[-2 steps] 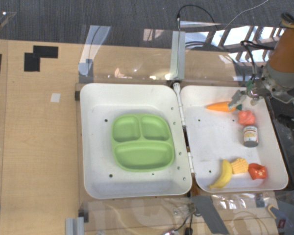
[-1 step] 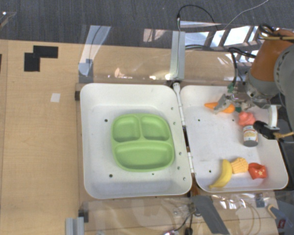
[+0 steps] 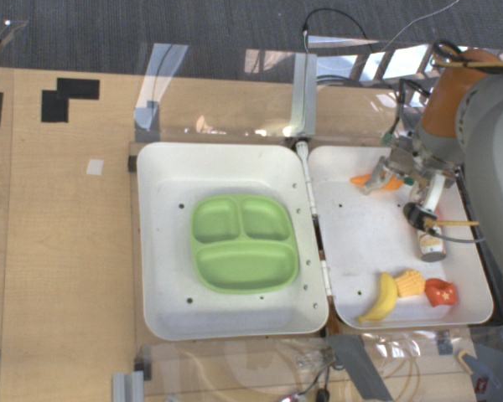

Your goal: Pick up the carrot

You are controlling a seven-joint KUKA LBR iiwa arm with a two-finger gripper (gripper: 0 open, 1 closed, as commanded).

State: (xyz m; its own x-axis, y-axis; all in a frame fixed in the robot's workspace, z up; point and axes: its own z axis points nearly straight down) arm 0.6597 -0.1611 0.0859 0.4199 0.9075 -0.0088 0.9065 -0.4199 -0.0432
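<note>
Nearest the lens were the banana (image 3: pixel 380 298), a yellow corn-looking piece (image 3: pixel 410 284) and a red thing (image 3: pixel 441 292), all bunched at the near edge of the right bin (image 3: pixel 352 241). The carrot (image 3: pixel 386 182) was the one that mattered though: it lay at the far end of that same bin, near the back wall, with the gripper (image 3: pixel 377 179) right down on it. One orange end poked out to the left of the metal and a bit more showed to the right, so it looked like the carrot sat somewhere around the fingertips, but I honestly couldn't tell how wide the gripper stood or whether it had any real hold.

My take: best to close across the carrot's narrow width near its middle, then lift straight up and slow so it wouldn't roll out.

The wrist (image 3: pixel 419 153) covered most of the carrot. The green divided plate (image 3: pixel 243 243) sat in the left bin (image 3: pixel 163 224).
</note>
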